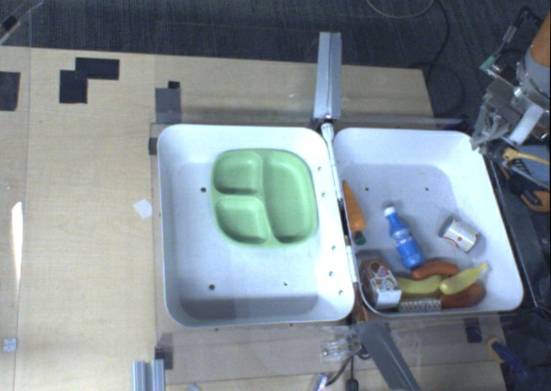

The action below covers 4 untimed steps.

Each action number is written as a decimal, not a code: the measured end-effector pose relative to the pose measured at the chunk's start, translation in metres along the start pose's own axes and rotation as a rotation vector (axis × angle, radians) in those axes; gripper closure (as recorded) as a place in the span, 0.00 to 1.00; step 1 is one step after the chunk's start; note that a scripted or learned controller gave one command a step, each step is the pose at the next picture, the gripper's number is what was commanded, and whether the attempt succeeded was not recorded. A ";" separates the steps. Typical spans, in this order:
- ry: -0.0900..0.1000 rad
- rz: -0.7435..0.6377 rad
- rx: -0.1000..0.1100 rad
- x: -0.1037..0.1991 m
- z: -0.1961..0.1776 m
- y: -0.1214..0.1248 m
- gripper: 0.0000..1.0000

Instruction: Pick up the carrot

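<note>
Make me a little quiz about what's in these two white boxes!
1. True or false: the carrot lies inside the green tray.
2. Which bin holds the blue bottle? A) left bin B) right bin
3. Fill in: the carrot lies along the right bin's ____ wall.

Key:
1. False. It lies in the right bin; the green tray sits in the left bin.
2. B, near the banana and the small can.
3. Left, beside the divider between the bins. The pincer is over the right bin's upper right corner, far from the carrot.
</note>
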<state>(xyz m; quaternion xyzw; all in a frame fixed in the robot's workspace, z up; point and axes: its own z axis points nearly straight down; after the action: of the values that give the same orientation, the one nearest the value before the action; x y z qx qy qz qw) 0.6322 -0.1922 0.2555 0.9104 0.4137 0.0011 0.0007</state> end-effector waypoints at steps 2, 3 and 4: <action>0.002 0.168 0.000 0.047 -0.011 -0.002 1.00; 0.000 0.163 0.000 0.040 0.025 0.003 1.00; 0.003 0.157 -0.003 0.042 0.013 0.003 1.00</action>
<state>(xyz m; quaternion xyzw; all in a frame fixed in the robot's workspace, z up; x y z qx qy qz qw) 0.6622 -0.1629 0.2424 0.9401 0.3408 0.0033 0.0014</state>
